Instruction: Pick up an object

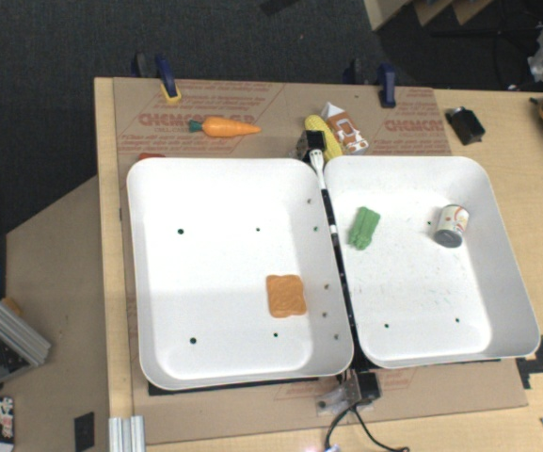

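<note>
An orange square waffle-like piece (pixel 286 296) lies in the left bin (pixel 158 252), toward its lower right. In the right bin (pixel 497 290) a green oblong piece (pixel 364 227) rests near the left wall, and a small tin can (pixel 450 225) lies on its side at the upper right.
Behind the bins on the cardboard board lie a toy carrot (pixel 228 128), a yellow banana-like piece (pixel 319 131) and a small brown-and-white packet (pixel 345 133). Two blue clamps (pixel 167 81) (pixel 386 83) hold the board's far edge. A black block (pixel 465 125) sits at the back right.
</note>
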Controlling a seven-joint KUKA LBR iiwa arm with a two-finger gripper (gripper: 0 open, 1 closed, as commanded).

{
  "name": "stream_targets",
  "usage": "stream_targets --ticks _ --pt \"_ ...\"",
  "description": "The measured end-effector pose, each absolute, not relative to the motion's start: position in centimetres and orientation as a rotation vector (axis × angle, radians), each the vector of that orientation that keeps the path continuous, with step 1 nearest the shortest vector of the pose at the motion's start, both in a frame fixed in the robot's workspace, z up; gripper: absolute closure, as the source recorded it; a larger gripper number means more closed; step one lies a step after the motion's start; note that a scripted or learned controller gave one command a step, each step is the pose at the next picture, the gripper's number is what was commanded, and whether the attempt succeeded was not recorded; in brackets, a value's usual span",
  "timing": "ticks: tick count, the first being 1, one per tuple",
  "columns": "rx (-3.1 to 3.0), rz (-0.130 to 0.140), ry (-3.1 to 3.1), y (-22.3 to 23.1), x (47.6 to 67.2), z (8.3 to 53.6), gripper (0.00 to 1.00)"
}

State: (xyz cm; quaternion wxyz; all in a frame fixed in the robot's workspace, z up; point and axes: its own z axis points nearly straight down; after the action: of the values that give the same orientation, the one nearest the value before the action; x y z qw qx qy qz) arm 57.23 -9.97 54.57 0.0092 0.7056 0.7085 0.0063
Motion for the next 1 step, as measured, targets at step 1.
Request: stream_targets --ticks 1 --pt "2.219 0.001 2.22 -10.1 57.13 53.54 0.0"
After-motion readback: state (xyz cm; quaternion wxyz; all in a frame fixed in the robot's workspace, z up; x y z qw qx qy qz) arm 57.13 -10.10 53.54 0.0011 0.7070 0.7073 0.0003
